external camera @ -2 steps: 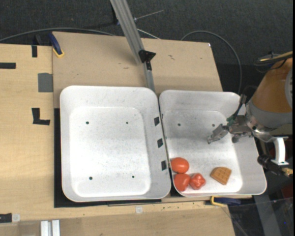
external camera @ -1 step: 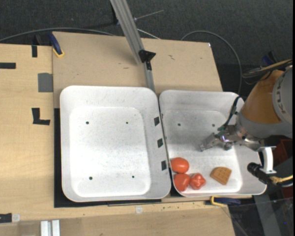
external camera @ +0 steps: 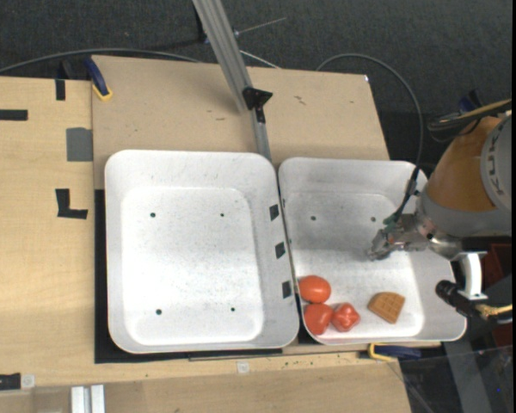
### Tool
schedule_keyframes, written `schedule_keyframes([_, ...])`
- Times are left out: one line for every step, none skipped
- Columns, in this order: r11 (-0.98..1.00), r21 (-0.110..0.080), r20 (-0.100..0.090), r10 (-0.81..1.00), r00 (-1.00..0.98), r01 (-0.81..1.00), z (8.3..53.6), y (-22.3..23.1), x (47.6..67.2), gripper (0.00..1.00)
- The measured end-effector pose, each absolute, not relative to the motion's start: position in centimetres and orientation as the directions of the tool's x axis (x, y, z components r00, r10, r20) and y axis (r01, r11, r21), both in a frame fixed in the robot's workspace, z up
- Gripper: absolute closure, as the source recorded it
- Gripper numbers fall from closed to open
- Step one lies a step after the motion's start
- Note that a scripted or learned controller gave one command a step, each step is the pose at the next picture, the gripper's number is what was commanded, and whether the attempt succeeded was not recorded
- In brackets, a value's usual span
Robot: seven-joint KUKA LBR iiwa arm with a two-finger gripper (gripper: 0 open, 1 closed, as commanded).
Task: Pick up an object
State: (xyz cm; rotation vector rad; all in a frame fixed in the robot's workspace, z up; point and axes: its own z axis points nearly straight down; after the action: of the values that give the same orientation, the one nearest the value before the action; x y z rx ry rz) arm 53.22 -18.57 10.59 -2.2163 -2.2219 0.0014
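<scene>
The right bin (external camera: pixel 344 188) holds an orange-red round object (external camera: pixel 315 289) by its left wall, with two red objects (external camera: pixel 317 317) (external camera: pixel 346 317) just below it near the front rim. A tan, cracker-like piece (external camera: pixel 387 306) lies to their right. My gripper (external camera: pixel 381 246) hangs low over the bin's right-centre floor, above and slightly left of the tan piece and apart from all the objects. Nothing shows between its tips.
The left bin (external camera: pixel 189 248) stands beside the right one, joined by black clips on the shared wall. A slanted metal pole (external camera: pixel 228 50) rises from behind the bins. The arm's orange-banded body (external camera: pixel 469 183) overhangs the right bin's right edge.
</scene>
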Motion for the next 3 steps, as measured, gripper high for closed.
schedule_keyframes([0.003, 0.003, 0.0, 1.0, -0.003, 1.0, 15.4, -17.5, 53.5, 1.0])
schedule_keyframes([0.003, 0.005, -0.001, 1.0, -0.003, 1.0, 21.2, -16.7, 54.1, 1.0])
schedule_keyframes([0.001, -0.002, -0.002, 1.0, -0.001, 1.0, 20.1, -16.6, 54.0, 1.0])
